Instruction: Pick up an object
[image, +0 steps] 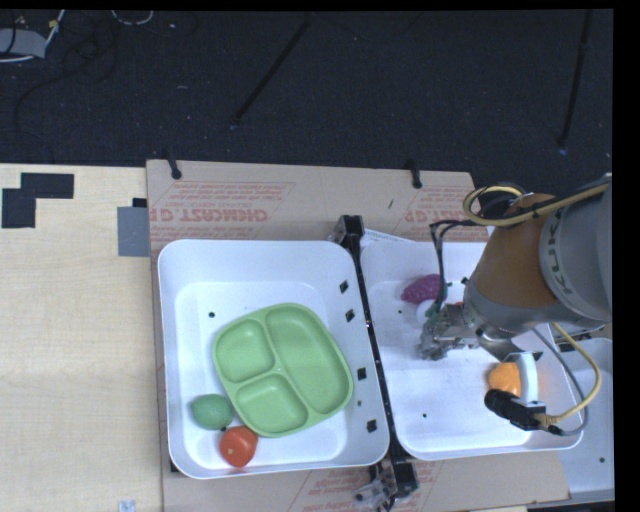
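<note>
A: Which object is taken as the target, and where is it found?

B: The purple object is judged the likeliest one. It is seen in the right bin, in the far part of it, just right of the divider between the two bins. It is small and rounded, a little longer from left to right than from near to far.

A: How is it placed relative to the gripper?

B: It is located just beside the gripper, on the far side and slightly to the left. The two appear close, but contact cannot be confirmed.

A: Is something held in the gripper?

B: That cannot be told. The tool is seen from above as a dark metal cluster, and its opening is not resolved. Nothing is seen clearly between its parts.

A: What else is noticed around?

B: An orange object is seen to the right and nearer, beside a black part of the arm. In the left bin a green divided tray, a green object and a red object are seen, well apart from the gripper.

A: So which move is suggested?

B: A short shift toward the far side and a bit left is probably required.
</note>
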